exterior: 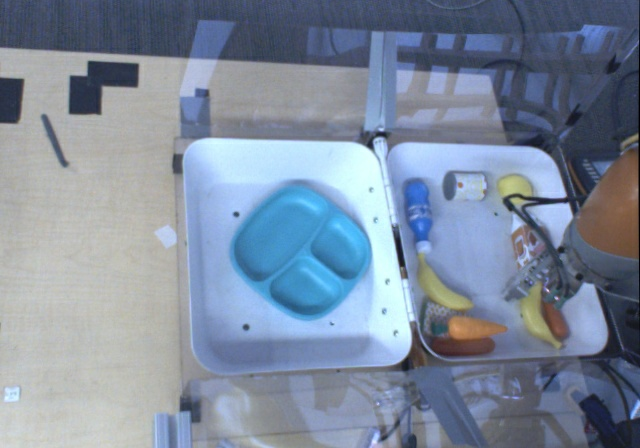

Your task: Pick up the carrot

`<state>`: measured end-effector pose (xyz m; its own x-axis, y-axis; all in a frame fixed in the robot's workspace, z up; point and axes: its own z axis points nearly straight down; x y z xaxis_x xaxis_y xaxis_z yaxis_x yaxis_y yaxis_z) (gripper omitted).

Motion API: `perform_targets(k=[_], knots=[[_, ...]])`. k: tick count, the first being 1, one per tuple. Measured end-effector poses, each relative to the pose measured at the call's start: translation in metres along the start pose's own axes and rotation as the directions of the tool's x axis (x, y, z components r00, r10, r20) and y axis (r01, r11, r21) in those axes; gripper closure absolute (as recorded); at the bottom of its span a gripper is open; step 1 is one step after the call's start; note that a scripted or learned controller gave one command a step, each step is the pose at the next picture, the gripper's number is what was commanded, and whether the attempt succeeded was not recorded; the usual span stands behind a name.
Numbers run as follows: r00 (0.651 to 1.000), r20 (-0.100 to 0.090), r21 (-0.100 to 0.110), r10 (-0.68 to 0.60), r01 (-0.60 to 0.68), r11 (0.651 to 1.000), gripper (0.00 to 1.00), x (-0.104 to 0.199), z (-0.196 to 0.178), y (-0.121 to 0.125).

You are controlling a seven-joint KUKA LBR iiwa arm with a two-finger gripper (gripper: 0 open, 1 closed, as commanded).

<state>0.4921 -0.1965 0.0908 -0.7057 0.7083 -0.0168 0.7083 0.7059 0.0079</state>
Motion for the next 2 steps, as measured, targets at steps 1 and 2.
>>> perform_targets(k=[1,2], knots=[[0.943,0.002,-0.003,-0.334,0.334,0.943,1.0,-0.007,0.0,-0.005],[0.932,0.003,0.0,-0.362,0.362,0.932,1.0,0.011,-0.001,0.012]])
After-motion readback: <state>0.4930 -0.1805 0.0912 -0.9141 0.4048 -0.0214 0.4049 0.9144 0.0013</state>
